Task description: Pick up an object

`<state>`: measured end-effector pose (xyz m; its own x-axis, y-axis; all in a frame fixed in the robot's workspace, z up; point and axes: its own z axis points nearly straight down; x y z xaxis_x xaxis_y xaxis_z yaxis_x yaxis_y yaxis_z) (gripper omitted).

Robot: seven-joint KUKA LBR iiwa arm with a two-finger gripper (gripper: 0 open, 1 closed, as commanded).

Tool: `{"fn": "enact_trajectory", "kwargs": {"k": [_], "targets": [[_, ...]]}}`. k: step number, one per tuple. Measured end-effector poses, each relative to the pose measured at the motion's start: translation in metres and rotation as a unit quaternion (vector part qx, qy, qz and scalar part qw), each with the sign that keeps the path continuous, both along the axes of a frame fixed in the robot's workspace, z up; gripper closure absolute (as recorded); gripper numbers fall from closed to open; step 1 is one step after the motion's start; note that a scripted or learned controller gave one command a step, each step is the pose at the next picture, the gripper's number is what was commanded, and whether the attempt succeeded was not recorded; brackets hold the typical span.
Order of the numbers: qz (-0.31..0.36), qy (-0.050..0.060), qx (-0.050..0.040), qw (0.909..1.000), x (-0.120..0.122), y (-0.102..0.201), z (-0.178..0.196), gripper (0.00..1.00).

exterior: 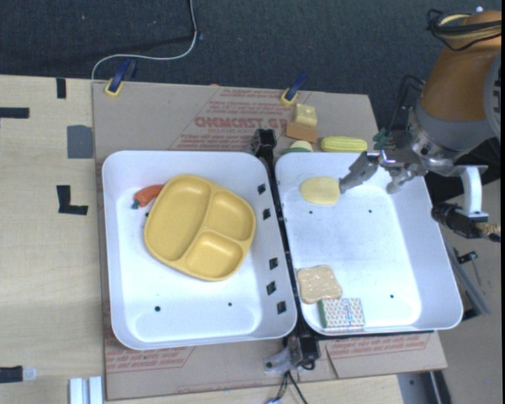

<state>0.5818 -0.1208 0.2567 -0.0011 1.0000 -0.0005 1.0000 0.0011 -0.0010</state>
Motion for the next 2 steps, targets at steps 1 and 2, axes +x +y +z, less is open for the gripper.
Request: {"fn": "enact_trajectory", "kwargs": {"k": [1, 2], "targets": [[0.001, 0.003, 0.0008, 1.0, 0.041, 0.019, -0.117, 0.0], [0.0, -0.001, -0.0003, 1.0, 0.083, -0.002, -0.175, 0.0]]}}
